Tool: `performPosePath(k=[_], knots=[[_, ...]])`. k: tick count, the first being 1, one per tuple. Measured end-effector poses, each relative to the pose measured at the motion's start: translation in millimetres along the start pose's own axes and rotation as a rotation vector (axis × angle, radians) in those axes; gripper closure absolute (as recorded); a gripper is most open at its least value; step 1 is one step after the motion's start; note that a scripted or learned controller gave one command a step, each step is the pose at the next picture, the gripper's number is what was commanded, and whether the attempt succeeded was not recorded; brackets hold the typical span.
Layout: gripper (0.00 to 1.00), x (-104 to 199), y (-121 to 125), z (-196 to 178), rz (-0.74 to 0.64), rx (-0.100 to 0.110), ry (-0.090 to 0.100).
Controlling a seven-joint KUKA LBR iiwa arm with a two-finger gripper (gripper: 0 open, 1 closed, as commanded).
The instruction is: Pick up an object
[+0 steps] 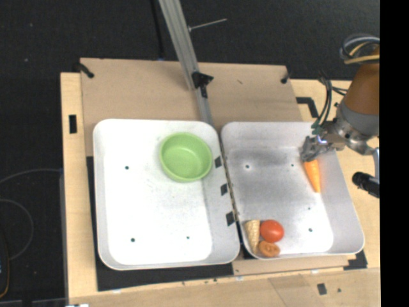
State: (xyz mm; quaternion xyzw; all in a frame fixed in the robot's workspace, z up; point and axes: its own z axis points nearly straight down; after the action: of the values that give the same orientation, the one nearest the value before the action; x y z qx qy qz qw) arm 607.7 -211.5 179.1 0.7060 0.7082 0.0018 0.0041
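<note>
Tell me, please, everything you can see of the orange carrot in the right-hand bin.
The carrot is a small, smooth, bright orange cone, seemingly plastic. It sits near the right bin's right rim, thick end up-view directly beneath the gripper, tapered tip pointing down-view. The gripper meets its top end; whether it is gripped or resting on the bin floor cannot be told. Nothing else touches it.

Two shallow white bins side by side on a tan bench (140, 91): left bin (115, 235) and right bin (268, 146), rims touching down the middle. Slanted grey metal pole (182, 40) coming down from the top toward the gap between them. Dark floor (38, 31) all around, thin cable (19, 197) looping at far left.
</note>
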Motion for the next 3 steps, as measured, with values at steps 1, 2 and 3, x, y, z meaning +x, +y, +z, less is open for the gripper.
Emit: performPosePath(k=[1, 2, 3], knots=[[1.0, -4.1, -5.8, -58.4, -0.003, 0.007, -0.001], [1.0, -5.5, -5.2, -64.5, -0.003, 0.006, 0.0], [1.0, 49.4, 3.1, -55.5, -0.002, 0.008, 0.002]])
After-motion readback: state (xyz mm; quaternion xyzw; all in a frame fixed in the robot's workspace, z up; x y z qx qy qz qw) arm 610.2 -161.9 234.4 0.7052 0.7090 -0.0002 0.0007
